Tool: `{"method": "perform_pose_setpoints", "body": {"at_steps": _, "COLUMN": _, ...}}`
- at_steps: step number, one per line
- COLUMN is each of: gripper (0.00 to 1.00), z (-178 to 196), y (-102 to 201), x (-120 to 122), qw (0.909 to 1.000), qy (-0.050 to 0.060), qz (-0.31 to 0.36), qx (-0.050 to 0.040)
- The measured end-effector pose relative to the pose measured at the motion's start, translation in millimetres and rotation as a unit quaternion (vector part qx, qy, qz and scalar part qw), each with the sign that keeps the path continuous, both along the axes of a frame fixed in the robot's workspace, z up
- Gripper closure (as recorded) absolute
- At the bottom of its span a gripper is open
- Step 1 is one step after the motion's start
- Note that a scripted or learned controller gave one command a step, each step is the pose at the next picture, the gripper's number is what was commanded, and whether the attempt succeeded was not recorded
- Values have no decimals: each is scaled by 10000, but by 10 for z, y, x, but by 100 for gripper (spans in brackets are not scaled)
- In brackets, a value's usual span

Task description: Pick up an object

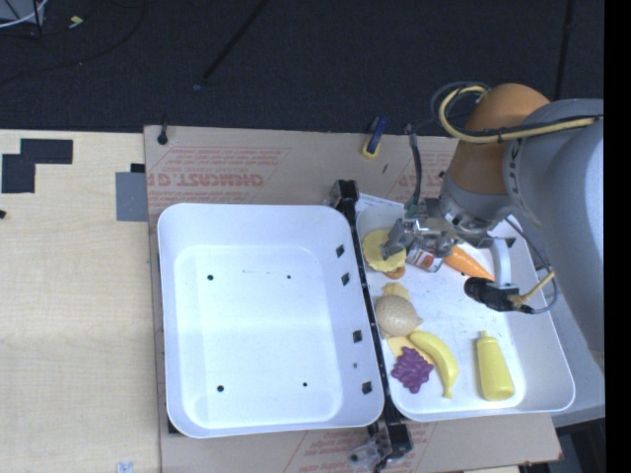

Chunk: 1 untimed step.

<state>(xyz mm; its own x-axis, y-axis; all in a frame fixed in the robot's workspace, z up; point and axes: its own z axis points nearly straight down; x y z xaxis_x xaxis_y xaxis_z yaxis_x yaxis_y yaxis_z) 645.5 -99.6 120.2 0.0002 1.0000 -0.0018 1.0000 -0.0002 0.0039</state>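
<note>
Gripper (402,247) hangs over the pale yellow, rounded plastic toy (378,247) at the right white bin's (540,397) far-left corner; finger spacing unreadable; you likely grip its light, slick, stiff sides.

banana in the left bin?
No, the banana lies in the right bin, between the purple grapes and the yellow bottle.

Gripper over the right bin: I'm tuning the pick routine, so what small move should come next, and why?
Probably a short straight descent: the gripper hovers at the yellow toy in the right bin, with nothing visibly between its fingers. Their state is unclear.
</note>
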Motion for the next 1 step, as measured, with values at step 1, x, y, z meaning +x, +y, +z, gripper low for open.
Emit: {"method": "perform_pose_setpoints", "body": {"at_steps": 1, "gripper": 0, "z": -40, "y": 31, "x": 26, "qw": 10000, "qy": -48, "qz": -9, "qx": -23}}
